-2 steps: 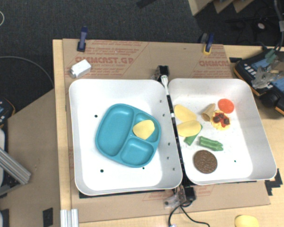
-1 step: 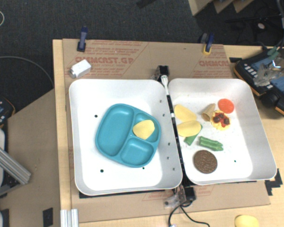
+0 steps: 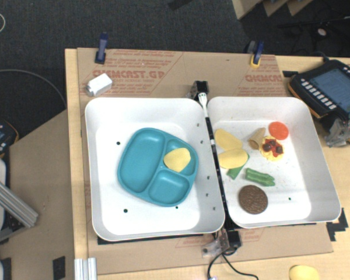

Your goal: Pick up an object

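The left bin (image 3: 105, 203) holds a teal divided plate (image 3: 146, 171) with a pale yellow piece (image 3: 178, 159) lying in its right compartment. In the right bin (image 3: 315, 203) lie two yellow pieces (image 3: 227, 140) (image 3: 233, 157) near its left wall, a green piece (image 3: 260, 177), a small green bit (image 3: 234, 172), a brown round cookie (image 3: 253, 199), a tan cone (image 3: 256, 137), an orange-red round piece (image 3: 279, 130) and a small red and yellow item (image 3: 273, 149).
A black tablet-like device (image 3: 329, 89) lies at the right of the bench. A small white block (image 3: 99, 84) rests on the cardboard behind the left bin. Two blue clamps (image 3: 101, 47) (image 3: 256, 52) hold the board's far edge. A yellow object (image 3: 303, 272) sits at the bottom right.
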### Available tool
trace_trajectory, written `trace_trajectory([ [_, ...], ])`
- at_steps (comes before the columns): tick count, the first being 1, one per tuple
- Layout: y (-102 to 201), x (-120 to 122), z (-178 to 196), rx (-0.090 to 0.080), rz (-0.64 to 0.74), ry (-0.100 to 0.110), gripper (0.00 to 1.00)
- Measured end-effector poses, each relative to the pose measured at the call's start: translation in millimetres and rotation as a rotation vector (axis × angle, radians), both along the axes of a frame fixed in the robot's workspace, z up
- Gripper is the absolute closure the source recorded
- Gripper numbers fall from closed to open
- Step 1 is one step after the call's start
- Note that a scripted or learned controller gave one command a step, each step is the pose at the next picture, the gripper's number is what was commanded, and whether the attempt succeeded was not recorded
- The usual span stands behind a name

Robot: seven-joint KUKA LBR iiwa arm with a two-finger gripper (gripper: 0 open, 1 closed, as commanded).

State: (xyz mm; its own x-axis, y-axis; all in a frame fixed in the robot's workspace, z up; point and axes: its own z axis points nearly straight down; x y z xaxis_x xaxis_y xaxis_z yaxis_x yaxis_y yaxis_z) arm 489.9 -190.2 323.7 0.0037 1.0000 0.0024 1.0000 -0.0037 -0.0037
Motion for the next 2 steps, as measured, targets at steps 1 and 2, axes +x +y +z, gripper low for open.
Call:
trace_trajectory([
  [1, -34.4, 77.6, -56.4, -0.006, 0.005, -0.007, 1.00],
  [2, -32.6, 181.3, -89.6, -0.006, 0.008, -0.013, 1.00],
])
